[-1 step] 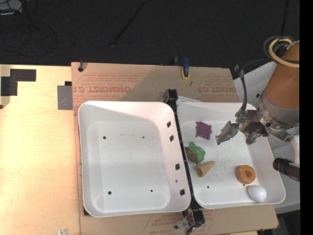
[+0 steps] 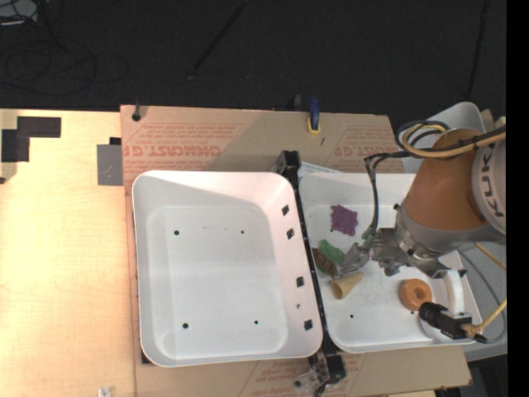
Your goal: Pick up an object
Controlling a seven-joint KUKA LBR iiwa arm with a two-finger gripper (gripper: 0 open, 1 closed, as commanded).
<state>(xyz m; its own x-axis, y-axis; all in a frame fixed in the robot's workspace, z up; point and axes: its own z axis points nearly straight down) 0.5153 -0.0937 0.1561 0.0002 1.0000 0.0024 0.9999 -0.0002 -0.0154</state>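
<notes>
In the right bin lie a purple lumpy piece, a green piece with a brown piece beside it, a tan cone-shaped piece and an orange ring. My gripper reaches in from the right and hangs low over the bin's left part, just right of the green piece and above the tan cone. I see nothing clearly between its fingers.
The left bin stands beside the right one, with a black divider rail between them. Both rest on a cardboard sheet. A wooden bench top extends to the left.
</notes>
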